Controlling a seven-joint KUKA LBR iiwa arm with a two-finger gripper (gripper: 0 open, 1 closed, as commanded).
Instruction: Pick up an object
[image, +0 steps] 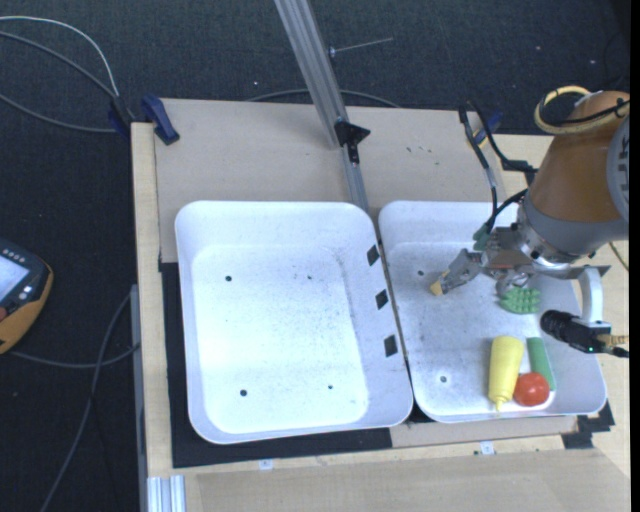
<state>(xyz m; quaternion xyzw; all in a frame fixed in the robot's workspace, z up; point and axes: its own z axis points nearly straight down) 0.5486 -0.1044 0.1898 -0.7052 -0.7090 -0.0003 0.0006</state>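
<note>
In the right bin (440, 225) lie a yellow bottle (504, 368), a red tomato-like ball (533, 389), a green stick (541, 357) and a green ridged piece (520, 298). A small yellow bit (437, 289) rests on the bin floor nearer the middle. My gripper (480, 283) hangs low over the bin's middle, open, with nothing between its fingers. One fingertip (452, 278) is right beside the yellow bit, and the other is near the green ridged piece. The wrist hides part of that piece.
The left bin (200, 235) stands beside the right one, with black clips (381, 298) along the shared edge. A metal pole (318, 75) slants up from the back of the bench. Cables and a black fitting (570, 330) lie at the right.
</note>
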